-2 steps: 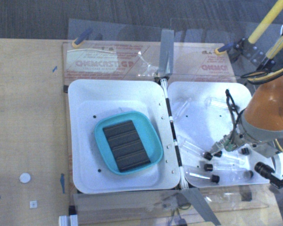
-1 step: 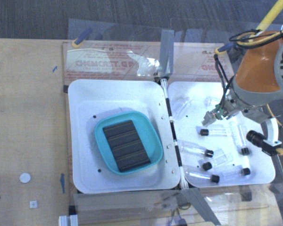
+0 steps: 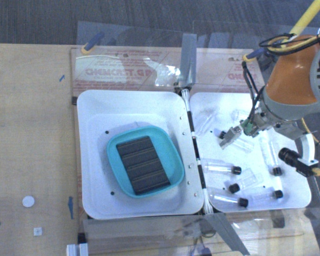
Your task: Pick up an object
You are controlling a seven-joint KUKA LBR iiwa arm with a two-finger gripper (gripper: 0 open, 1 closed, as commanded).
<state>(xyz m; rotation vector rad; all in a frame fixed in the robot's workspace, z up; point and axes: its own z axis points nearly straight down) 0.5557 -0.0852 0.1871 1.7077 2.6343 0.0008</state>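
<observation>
Several clear plastic tubes with black caps lie scattered in the right bin (image 3: 304, 196). One tube (image 3: 222, 167) lies near the bin's middle, another tube (image 3: 228, 199) by the front wall, and a third tube (image 3: 266, 194) at the front right. My gripper (image 3: 232, 135) hangs low over the upper middle of this bin, reaching in from the right under the orange-banded wrist (image 3: 290, 79). A small black-capped piece (image 3: 223, 135) sits right at its tip; whether it is gripped is unclear.
The left bin (image 3: 90, 143) holds a teal tray (image 3: 117, 148) with a black ribbed block (image 3: 143, 165) in it. A grey divider (image 3: 194, 143) separates the bins. Cables (image 3: 280, 42) and a black fitting (image 3: 289, 157) hang off the arm over the right bin's right side.
</observation>
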